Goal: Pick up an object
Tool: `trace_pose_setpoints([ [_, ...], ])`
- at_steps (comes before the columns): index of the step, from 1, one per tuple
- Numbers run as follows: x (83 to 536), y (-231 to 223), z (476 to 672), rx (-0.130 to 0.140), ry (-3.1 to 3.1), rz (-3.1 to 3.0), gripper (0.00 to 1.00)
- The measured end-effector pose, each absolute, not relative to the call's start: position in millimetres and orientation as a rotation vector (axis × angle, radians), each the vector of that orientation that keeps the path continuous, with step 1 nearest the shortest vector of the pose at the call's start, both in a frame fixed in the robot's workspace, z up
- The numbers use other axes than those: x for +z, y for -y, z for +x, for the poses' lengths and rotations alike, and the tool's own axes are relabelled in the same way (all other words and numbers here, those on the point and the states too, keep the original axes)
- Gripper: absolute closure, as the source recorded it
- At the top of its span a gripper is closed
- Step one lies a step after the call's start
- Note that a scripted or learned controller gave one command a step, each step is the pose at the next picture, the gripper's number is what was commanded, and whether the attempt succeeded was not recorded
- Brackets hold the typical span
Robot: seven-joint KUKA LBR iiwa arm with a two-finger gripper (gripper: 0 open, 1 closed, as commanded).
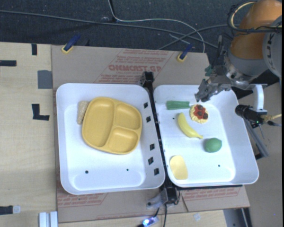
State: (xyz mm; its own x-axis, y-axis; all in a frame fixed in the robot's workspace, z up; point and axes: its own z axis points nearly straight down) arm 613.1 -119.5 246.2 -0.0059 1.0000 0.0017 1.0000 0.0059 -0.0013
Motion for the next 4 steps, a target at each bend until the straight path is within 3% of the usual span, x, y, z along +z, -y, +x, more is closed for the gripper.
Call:
trace_pose_setpoints([
  [4,213.5,-81.6,588.6,0.004,2.225,-2.214,1.00],
])
